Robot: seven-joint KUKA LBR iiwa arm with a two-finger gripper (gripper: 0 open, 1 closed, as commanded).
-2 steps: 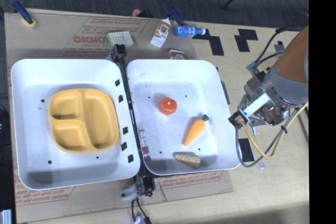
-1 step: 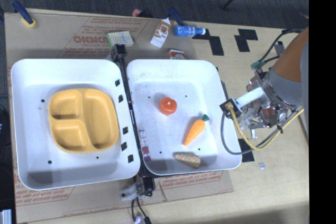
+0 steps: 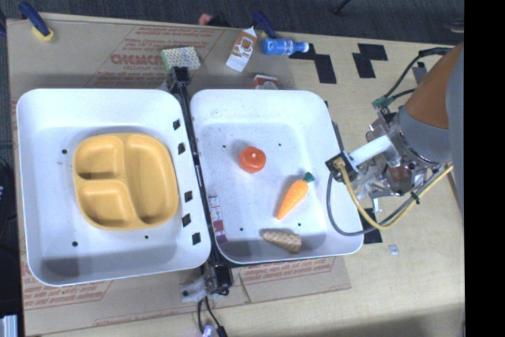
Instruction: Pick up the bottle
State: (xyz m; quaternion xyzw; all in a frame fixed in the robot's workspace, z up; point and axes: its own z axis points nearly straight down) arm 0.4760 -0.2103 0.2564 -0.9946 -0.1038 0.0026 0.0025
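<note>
A pale wooden bench (image 3: pixel 410 280) stands on dark carpet, with flattened cardboard under two white bins. The left bin (image 3: pixel 47 249) holds a yellow divided plate (image 3: pixel 125 179). The right bin (image 3: pixel 316 110) holds an orange-red round cap-like piece (image 3: pixel 252 159), a toy carrot (image 3: pixel 291 197) and a brownish biscuit-like piece (image 3: pixel 282 240) near its front wall. Behind the right bin, outside it on the bench, lies the bottle (image 3: pixel 281 47), next to a small carton (image 3: pixel 241 50). At the far right the arm (image 3: pixel 430 110) sits beside the right bin's outer wall, its gripper (image 3: pixel 377 187) low among cables; whether the fingers are open or closed cannot be made out.

The task looks to be at its start: the gripper is well apart from the bottle. The next move would call for travelling back past the bin's rear corner and coming down over the bottle's body, across its width.

The bottle is small and blue, lying on its side, with a paler end pointing right.
</note>
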